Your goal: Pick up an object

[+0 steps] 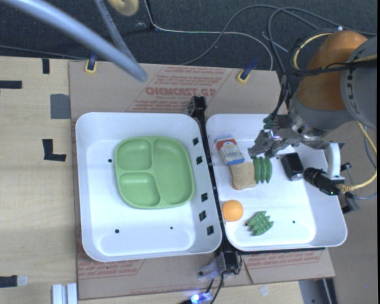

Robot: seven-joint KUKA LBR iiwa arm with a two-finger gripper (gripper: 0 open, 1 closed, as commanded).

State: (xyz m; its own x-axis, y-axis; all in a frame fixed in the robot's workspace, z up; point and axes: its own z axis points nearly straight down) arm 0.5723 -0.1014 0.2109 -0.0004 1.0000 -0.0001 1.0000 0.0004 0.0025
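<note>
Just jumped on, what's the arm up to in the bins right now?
The gripper is down in the right bin, right above the green bean bundle beside the tan bread piece. Nothing is visibly held yet. An orange, another green vegetable and a small carton lie nearby. The left bin holds a green divided plate.

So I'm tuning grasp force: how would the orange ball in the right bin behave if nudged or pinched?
The orange ball looks round and smooth, so it would probably roll at a nudge and could slip from a pinch. It lies near the right bin's left wall, which might stop it rolling that way. It looks small, so it is likely light; its hardness can't be judged.
</note>
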